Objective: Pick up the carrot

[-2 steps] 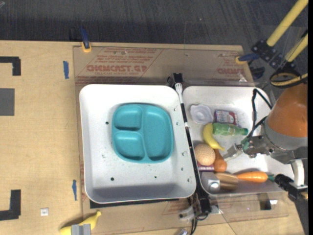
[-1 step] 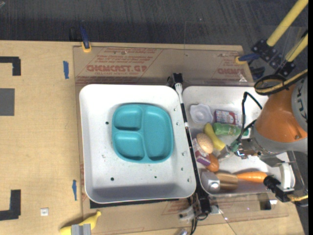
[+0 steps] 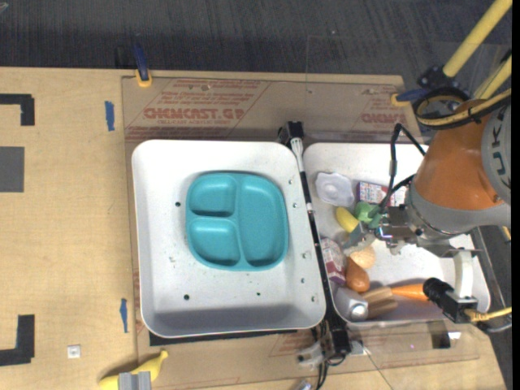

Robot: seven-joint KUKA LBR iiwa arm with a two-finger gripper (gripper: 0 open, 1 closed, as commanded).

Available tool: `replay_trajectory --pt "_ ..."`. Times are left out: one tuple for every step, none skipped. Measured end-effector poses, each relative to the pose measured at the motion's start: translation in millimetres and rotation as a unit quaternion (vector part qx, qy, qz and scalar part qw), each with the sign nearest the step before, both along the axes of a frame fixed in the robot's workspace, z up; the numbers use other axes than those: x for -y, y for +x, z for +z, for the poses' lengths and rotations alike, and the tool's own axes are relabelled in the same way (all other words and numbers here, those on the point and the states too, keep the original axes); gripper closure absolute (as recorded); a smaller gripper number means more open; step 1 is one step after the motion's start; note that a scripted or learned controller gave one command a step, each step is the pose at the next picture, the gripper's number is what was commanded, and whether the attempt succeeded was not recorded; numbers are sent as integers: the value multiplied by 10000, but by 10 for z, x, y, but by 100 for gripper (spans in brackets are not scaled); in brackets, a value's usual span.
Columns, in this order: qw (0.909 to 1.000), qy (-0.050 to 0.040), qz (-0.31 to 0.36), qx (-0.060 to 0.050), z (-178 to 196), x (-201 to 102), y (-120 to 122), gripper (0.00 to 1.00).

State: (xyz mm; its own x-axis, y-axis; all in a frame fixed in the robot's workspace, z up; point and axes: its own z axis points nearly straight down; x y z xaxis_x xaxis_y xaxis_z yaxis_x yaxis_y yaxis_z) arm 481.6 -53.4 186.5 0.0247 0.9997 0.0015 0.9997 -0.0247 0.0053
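Carrot [image 3: 409, 292] is seen lying flat at the lower right of the frame, in the right bin [image 3: 479, 279]. Gripper [image 3: 388, 227] is poised above it; its opening cannot be told.

A pale wooden tabletop [image 3: 65, 242] is filling most of the scene, with a cardboard sheet [image 3: 211, 108] lying over it. Dark grey carpet [image 3: 244, 15] is showing beyond the far edge. Black tape marks [image 3: 23, 108] are sitting along the left side, and blue tape strips [image 3: 109, 114] nearby.
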Motion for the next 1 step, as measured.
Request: replay_trajectory --pt "9981 -3 616 -57 -620 655 -35 0"
